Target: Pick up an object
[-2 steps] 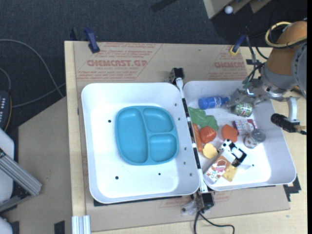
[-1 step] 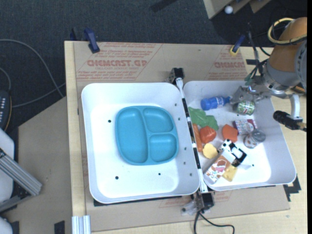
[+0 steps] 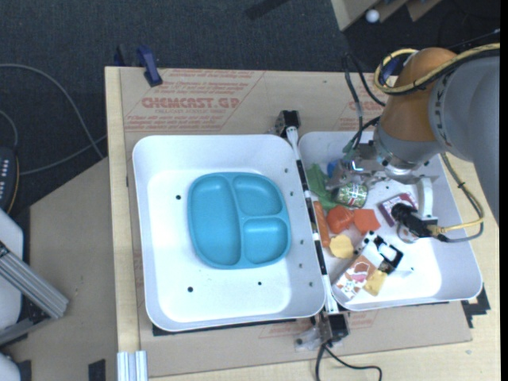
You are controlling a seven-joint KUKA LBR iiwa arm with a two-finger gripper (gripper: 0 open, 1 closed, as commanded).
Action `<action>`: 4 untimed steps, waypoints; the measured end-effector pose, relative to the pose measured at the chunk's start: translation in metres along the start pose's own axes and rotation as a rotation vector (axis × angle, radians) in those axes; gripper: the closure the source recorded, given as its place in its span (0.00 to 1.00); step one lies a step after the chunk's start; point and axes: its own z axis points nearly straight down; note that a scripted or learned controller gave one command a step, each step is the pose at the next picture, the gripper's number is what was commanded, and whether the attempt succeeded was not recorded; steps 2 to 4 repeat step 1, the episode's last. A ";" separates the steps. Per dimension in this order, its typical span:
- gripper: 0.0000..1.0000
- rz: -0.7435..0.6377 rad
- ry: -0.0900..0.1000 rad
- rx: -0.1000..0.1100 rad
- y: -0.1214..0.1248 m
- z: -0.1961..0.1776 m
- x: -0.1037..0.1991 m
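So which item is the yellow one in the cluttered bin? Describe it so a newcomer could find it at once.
Start at the right bin, the one under the arm. Along its left wall lies a row of small items; below the orange block sits the yellow piece. It is the only plain yellow rounded lump, unlike the printed packet just below it.

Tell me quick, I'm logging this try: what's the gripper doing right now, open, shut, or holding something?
Gripper: cannot be told; it sits low over the clutter in the right bin.

Grey arm (image 3: 468, 94) reaches from right, orange-banded wrist (image 3: 413, 105) angled downward.
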 end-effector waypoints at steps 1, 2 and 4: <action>1.00 -0.001 -0.001 -0.006 -0.007 -0.091 0.072; 1.00 -0.001 -0.001 -0.006 -0.007 -0.091 0.072; 1.00 -0.001 -0.001 -0.006 -0.007 -0.091 0.072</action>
